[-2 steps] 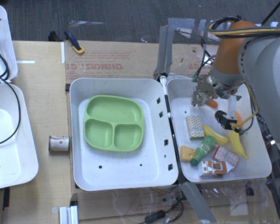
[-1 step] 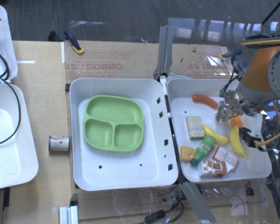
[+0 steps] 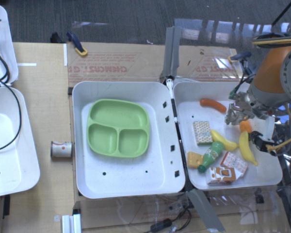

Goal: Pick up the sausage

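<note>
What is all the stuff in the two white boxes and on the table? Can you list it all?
plate: 1, green, three sections, left bin
sausage: 1, orange-red, right bin, far side
cracker: 1, pale speckled, right bin
bananas: 2, yellow, right bin
bottle: 1, green, right bin
cheese wedge: 1, yellow-orange, right bin
carton: 1, white and orange, right bin near edge
small can: 1, silver, on bench left of bins
claw: 1, grey, above right bin beside sausage

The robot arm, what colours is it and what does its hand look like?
The grey robot arm has a wide orange band above its wrist. Its metal two-finger gripper is silvery grey with dark parts, and thin black cables run beside it.
</note>
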